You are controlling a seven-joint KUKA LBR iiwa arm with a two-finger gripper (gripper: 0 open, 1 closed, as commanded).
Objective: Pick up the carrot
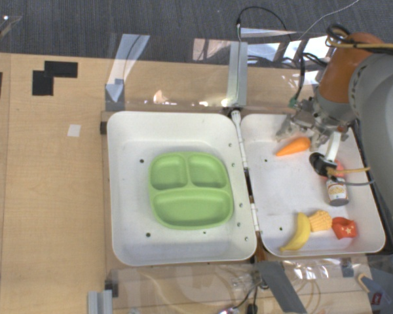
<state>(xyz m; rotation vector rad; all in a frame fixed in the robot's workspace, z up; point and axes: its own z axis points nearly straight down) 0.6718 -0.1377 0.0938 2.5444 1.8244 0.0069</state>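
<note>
Two shallow white bins sit side by side on a wooden table (46,195). The left bin (128,241) holds a green divided plate (190,190) at its centre. In the right bin (278,208), the carrot (293,147) lies toward 12 o'clock, a small orange cone with its narrow tip pointing toward 9 o'clock and its thick end tucked under the robot's hand (312,128). The hand hangs directly over that thick end, but its metal parts blur together with cables, so whether it is open, closed or gripping cannot be told. The grey arm (376,103) is cut off at the picture's right side. Toward 3 o'clock stands a small bottle (336,191). Near 5 o'clock lie a banana (297,233), a yellow corn-like piece (320,222) and a red strawberry-like item (344,227), all small and hard to identify precisely.
</note>
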